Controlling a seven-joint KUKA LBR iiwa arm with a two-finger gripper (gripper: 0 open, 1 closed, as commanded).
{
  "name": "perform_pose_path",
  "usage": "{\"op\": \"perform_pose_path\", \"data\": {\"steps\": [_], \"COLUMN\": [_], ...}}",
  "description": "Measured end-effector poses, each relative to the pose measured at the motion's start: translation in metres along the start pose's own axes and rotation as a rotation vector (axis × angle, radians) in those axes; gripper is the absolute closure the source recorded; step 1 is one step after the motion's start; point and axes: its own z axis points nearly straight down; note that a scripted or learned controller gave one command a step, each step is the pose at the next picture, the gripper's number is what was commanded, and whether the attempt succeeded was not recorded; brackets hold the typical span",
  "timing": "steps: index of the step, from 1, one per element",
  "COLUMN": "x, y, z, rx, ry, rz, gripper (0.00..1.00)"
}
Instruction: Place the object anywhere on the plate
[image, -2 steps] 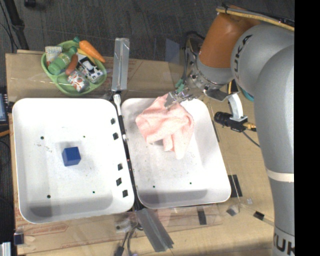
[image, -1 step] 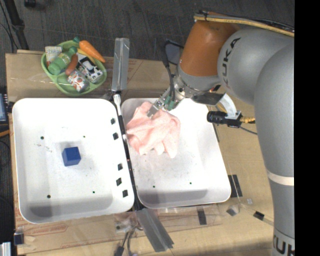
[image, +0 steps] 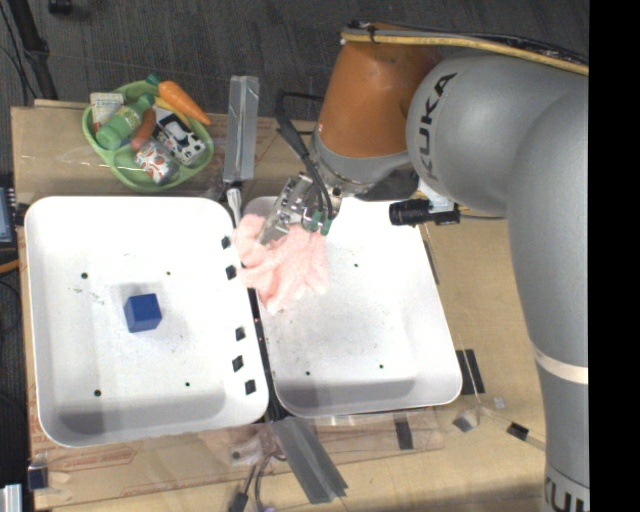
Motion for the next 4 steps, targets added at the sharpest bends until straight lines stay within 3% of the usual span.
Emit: {"op": "perform_pose_path", "data": {"steps": [1,4], "x": [0.037,0.126], "y": [0.036,0.146], "z": [0.009,-0.005], "rx": [0.0,0.0], "ry": [-0.001,-0.005], "rz": [-0.404,-0.462], "gripper": [1.0,1.0]}}
